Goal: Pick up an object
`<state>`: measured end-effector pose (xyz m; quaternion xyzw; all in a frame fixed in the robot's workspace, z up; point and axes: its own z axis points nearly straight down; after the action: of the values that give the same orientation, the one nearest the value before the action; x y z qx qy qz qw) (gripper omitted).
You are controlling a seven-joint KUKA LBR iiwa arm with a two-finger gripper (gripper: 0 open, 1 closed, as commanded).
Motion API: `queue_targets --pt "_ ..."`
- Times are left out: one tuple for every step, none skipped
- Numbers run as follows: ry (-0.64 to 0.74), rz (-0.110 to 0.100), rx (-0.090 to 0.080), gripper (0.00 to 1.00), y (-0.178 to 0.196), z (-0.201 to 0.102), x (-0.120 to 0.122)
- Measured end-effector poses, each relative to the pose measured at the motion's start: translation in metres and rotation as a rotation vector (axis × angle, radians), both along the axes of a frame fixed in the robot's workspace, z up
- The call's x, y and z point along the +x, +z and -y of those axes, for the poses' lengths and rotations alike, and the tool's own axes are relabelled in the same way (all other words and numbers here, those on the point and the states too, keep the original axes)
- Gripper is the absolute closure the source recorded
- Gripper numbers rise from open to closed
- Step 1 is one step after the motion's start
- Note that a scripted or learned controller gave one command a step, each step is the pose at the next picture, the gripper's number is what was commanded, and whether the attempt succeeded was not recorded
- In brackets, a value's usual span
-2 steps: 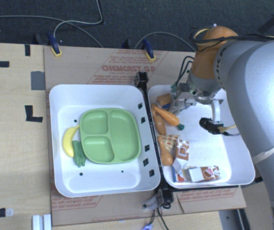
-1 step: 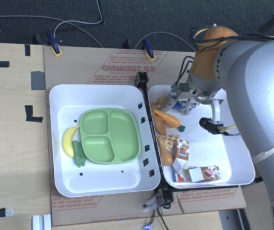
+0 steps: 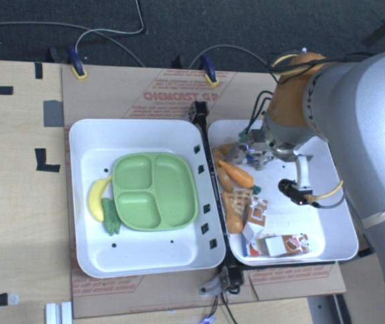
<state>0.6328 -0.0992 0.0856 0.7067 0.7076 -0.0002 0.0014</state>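
Observation:
My gripper (image 3: 251, 152) reaches down into the back left part of the right bin (image 3: 334, 248), just above and right of an orange carrot-like piece (image 3: 236, 174). The wrist hides its fingertips. In front of the carrot lie a waffle-patterned piece (image 3: 234, 204), a small brown and white packet (image 3: 256, 211) and a white carton with a brown picture (image 3: 283, 245). In the left bin (image 3: 84, 140) a green divided plate (image 3: 155, 190) lies with a yellow banana (image 3: 97, 198) and a dark green vegetable (image 3: 111, 216) at its left side.
The grey arm (image 3: 361, 113) with its orange band (image 3: 293, 90) covers the right bin's back right corner. A black cable fitting (image 3: 293, 191) hangs over the bin's middle. Black clips (image 3: 199, 110) sit along the wall between the bins. Cables and two blue clamps (image 3: 77, 65) lie behind the bench.

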Motion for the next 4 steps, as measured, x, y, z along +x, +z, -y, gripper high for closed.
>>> queue_targets --pt "0.004 -0.039 0.005 0.0 0.0 0.002 0.018" --pt "0.007 -0.064 0.011 0.0 -0.001 0.003 0.026" --pt "0.008 -0.064 0.014 0.0 -0.002 0.005 0.026" --pt "-0.001 -0.002 0.002 0.0 0.0 0.001 -0.057"
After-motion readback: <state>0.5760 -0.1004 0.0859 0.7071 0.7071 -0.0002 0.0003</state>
